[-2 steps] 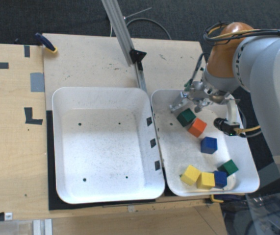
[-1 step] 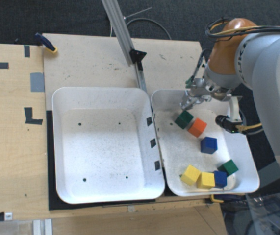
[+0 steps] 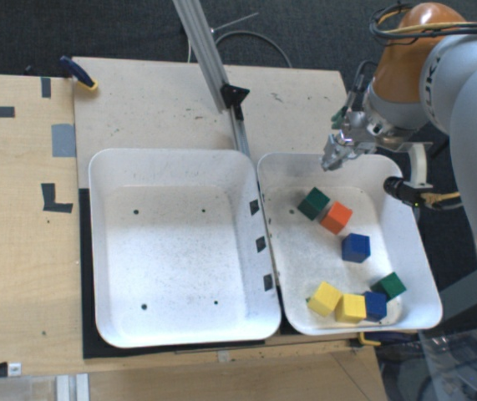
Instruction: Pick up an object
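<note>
Pale wooden counter [image 3: 21, 249], two white bins side by side: left bin [image 3: 104, 224] bare, right bin [image 3: 418, 257] scattered with blocks. Hand [image 3: 338, 153] poised over far edge of right bin, nothing visibly in its grasp; open or closed, impossible to tell. Nearest candidates just near-side of it: green block [image 3: 312, 203] touching orange block [image 3: 336, 217], blue block [image 3: 356, 247] a little nearer. More clustered at near right corner, yellow block [image 3: 326, 297] among them. Judged barely begun: descent, grasp and lift all left.
</note>
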{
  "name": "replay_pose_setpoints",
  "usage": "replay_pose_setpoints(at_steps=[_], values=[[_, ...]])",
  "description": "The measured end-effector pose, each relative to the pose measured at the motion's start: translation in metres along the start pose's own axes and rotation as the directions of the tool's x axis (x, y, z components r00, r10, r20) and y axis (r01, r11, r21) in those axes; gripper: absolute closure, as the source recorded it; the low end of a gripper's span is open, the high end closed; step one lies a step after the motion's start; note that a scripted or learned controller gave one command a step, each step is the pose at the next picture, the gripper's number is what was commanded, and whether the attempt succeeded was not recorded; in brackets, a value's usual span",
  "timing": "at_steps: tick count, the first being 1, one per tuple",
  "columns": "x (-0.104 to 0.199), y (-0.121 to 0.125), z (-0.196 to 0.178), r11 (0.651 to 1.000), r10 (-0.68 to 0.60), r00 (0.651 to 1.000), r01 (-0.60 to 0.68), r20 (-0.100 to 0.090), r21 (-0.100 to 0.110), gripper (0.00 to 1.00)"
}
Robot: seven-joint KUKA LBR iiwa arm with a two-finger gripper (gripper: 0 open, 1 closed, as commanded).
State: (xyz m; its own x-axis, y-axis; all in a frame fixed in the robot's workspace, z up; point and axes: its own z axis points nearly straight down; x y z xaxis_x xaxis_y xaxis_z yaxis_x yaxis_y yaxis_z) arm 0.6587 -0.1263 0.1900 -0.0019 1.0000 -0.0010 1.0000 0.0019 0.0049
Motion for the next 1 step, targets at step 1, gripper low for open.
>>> replay_pose_setpoints(at_steps=[1], values=[[-0.0029, -0.0042, -0.0619, 1.000, 0.001, 1.000, -0.001, 0.000, -0.001, 1.00]])
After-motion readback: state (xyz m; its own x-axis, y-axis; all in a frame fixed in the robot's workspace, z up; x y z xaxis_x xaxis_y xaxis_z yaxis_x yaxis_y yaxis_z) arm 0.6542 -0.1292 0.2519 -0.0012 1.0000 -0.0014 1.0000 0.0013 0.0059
